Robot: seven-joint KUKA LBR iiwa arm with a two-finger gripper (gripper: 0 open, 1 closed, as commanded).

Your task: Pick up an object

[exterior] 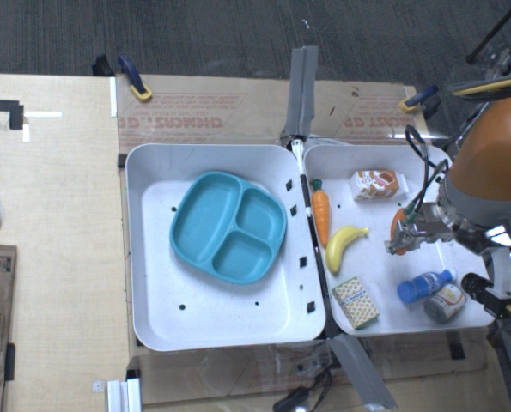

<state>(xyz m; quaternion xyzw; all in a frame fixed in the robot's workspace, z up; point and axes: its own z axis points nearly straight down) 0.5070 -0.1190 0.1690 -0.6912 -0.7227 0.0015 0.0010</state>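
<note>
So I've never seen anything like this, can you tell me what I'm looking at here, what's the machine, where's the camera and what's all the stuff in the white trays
This is a single picture from a camera fixed above a bench, looking down at a slant. The grey and orange shape on the right is a robot arm, run by a program. At its tip is a gripper, a two-finger claw for picking things up.

Two shallow white bins sit side by side. The left bin holds a blue plate with three sections. The right bin holds a carrot, a banana, a small patterned box, a white and red packet, a blue bottle and a can.

The gripper hangs low over the right bin, near something orange that I cannot make out. I cannot tell whether it holds anything.
</note>
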